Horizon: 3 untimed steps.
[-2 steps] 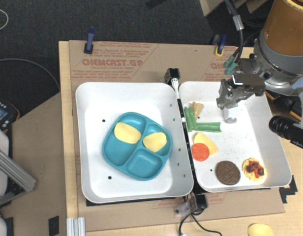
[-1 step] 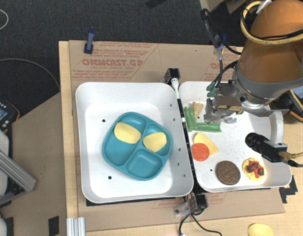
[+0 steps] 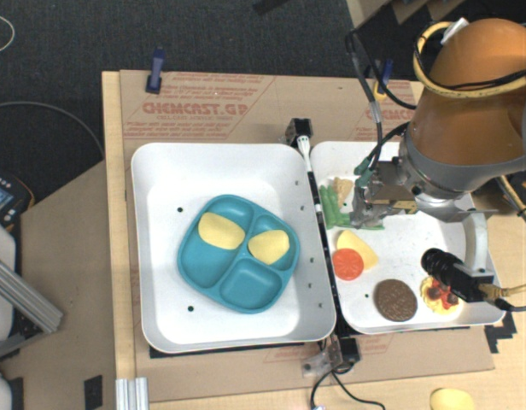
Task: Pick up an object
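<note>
Where the arm (image 3: 468,101) reaches into the right bin (image 3: 400,246), the jaws hang over a green strip (image 3: 333,205) by its left wall; their state cannot be told. Close below lie a yellow wedge (image 3: 353,243), a red disc (image 3: 348,266) and a brown disc (image 3: 394,299). The left bin (image 3: 160,195) holds a blue plate (image 3: 237,289).

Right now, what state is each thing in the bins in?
Blue divided plate: flat in left bin, front compartment empty.
Larger yellow piece: in plate's left compartment.
Smaller yellow piece: in its right compartment.
Green piece: lying along right bin's left wall.
Red disc: flat, touching yellow wedge.
Brown disc: flat, alone.
Gripper: low beside green piece.
</note>
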Each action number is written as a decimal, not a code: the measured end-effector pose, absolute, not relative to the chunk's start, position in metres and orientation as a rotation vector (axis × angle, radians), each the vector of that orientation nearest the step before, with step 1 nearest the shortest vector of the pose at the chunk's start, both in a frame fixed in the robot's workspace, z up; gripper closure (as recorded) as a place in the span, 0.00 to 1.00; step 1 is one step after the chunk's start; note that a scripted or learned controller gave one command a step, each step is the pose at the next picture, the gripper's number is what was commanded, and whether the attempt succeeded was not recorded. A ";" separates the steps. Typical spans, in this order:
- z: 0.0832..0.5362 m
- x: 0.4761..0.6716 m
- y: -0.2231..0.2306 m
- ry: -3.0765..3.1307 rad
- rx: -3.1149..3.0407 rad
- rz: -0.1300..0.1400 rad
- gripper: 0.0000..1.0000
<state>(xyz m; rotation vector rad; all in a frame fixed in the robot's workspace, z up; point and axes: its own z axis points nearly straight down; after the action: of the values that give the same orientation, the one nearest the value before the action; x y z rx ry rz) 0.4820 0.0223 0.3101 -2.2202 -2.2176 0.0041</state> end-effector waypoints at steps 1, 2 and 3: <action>0.259 0.499 0.006 -2.216 -2.222 0.006 1.00; 0.239 0.510 0.010 -2.217 -2.220 0.005 1.00; 0.261 0.489 0.044 -2.224 -2.218 -0.002 1.00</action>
<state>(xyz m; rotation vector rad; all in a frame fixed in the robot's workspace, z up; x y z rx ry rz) 0.4892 0.0443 0.2613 -2.2176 -2.2245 -0.0016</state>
